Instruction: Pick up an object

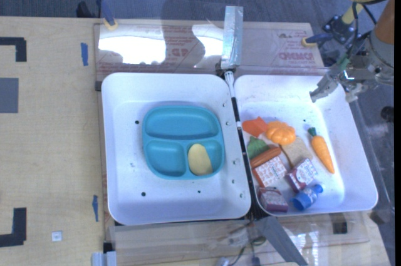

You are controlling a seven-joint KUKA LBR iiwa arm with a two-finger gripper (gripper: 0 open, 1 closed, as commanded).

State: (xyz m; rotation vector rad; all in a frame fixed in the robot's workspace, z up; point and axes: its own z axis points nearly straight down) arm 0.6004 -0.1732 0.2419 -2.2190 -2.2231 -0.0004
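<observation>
From the camera above the bench, two white bins sit side by side. The left bin (119, 133) has a blue tray (182, 139) in it, and a yellow potato (200, 159) lies in the tray's lower right pocket. The right bin (357, 152) is full of toy food. There is an orange pumpkin (281, 132) near the middle, with a red piece (254, 127) touching its left side and a green piece (256, 147) just below that. A carrot (321, 152) lies by itself toward the right wall, pointing down and to the right. Lower down sit a red and white box (270, 169), a small dark red packet (301, 174), a blue bottle (307, 197) and a dark jar (272, 198), all close together. The gripper (335, 84) hangs at the top right corner of the right bin, up above the toys and well apart from them. Its fingers (321, 90) look spread apart, and nothing is between them. So the job looks like it is only at the start. No toy is picked up yet. The arm needs to come over one toy, go down, squeeze it and lift it. I think the carrot is the easiest one, because it is nearest and lies alone.
</observation>
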